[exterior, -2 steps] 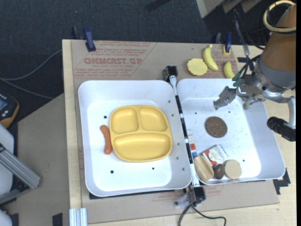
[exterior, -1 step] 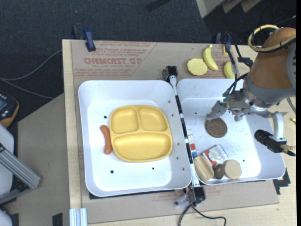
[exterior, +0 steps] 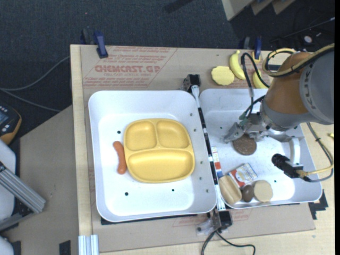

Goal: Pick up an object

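At the right of the frame, the jaws (exterior: 239, 133) hang low in the right bin (exterior: 212, 108), just beside a brown round cookie (exterior: 245, 145); I cannot tell if they are apart.

Two white bins (exterior: 101, 158) sit side by side. One yellow divided plate (exterior: 158, 150) and one sausage (exterior: 120, 157) lie in the left bin. One brown disc (exterior: 245, 145) lies in the right.

Grey arm (exterior: 319, 84), orange band, prob. metal gripper (exterior: 245, 132)
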`<action>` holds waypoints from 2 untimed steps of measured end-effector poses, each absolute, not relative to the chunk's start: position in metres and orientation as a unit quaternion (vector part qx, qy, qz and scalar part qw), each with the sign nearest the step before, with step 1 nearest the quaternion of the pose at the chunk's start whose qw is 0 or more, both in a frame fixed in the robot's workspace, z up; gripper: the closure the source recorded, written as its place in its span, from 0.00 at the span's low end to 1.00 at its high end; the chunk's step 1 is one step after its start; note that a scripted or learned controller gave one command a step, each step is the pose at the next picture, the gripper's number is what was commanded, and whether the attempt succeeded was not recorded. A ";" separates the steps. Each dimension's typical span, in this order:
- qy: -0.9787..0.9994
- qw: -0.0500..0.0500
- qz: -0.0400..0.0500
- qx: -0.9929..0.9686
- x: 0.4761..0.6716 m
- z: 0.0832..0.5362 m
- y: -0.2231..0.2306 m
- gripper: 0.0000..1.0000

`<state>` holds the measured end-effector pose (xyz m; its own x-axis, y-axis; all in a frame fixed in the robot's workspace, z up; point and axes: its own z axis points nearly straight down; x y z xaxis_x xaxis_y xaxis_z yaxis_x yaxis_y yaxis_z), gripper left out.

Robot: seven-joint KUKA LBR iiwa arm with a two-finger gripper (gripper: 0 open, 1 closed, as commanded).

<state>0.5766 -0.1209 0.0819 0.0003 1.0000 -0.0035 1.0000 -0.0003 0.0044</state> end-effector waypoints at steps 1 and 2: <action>0.707 0.002 0.001 0.708 0.576 0.095 -0.119 1.00; 0.707 0.001 0.001 0.707 0.576 0.094 -0.119 0.00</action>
<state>0.5757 -0.1194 0.0944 0.0011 1.0000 -0.0003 1.0000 -0.0011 0.0026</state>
